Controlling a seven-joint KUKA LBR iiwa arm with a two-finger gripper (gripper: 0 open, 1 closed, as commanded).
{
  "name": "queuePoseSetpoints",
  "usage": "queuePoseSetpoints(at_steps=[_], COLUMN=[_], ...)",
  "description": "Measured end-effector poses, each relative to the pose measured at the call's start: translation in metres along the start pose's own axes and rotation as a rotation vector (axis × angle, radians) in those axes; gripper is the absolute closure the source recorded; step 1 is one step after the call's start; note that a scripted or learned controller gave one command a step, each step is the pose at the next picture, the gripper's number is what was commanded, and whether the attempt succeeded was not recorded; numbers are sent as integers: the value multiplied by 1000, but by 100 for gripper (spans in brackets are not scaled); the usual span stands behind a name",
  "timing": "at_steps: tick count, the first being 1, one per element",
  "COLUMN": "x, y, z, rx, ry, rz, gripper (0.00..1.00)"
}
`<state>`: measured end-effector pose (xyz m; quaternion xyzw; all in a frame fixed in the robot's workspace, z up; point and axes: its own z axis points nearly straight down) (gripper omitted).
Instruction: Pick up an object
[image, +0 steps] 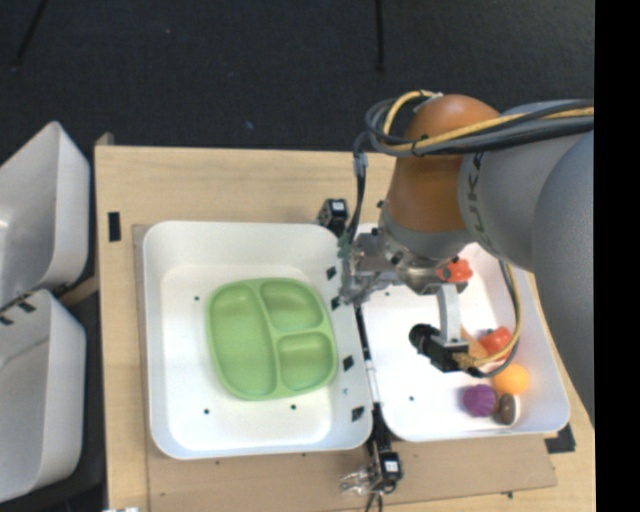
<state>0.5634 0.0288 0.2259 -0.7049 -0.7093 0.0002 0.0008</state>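
Partial white letters, apparently "KUK", run down the grey arm (520, 200) near its orange band.

Even overhead light; white bins (160, 330) glare slightly, soft shadow beneath the arm (520, 200); image somewhat soft, low-resolution.

Grey KUKA arm (540, 190) with an orange band

The thick grey link bears pale lettering beside the rounded orange band (440, 165). Black and yellow cables (470, 125) loop over the band; below it sit a metal wrist block, small red fittings and a black end piece.
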Motion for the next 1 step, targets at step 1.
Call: queuePoseSetpoints(at_steps=[1], x=[46], y=[-16], z=[-16], rx=[-3], ry=[0], rz=[2], gripper=[100])
